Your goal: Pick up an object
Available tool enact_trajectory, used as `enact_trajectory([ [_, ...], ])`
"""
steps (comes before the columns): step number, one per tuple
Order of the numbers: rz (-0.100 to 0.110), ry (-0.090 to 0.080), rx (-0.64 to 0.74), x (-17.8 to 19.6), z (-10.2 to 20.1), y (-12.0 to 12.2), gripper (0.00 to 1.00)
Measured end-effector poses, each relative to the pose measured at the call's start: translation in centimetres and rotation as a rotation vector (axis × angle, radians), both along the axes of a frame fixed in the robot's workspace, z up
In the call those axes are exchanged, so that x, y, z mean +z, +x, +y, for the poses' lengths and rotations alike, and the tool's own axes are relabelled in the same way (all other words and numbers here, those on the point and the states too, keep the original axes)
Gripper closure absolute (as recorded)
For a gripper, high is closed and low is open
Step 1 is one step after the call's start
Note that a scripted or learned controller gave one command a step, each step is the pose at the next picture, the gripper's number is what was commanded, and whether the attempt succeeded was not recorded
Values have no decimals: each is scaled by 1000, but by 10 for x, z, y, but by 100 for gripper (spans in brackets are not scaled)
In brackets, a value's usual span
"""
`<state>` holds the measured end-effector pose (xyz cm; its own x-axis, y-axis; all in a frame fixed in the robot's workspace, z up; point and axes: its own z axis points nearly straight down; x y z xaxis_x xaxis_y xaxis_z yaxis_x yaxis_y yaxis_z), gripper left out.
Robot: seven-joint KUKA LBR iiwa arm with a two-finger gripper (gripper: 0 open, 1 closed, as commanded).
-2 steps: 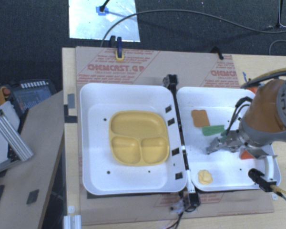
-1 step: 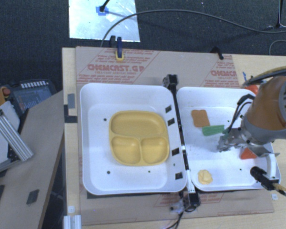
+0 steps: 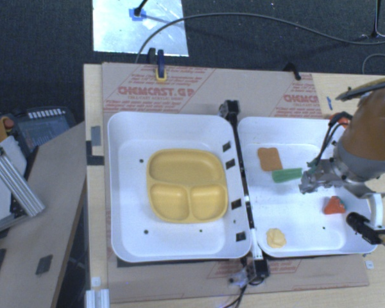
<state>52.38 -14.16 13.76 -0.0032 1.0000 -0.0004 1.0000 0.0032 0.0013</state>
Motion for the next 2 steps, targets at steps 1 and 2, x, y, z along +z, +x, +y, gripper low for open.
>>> enact_trajectory([
  [1,-5,-1,1,63,2,4,100],
  [2,-1,0,1,65,2,5,100],
])
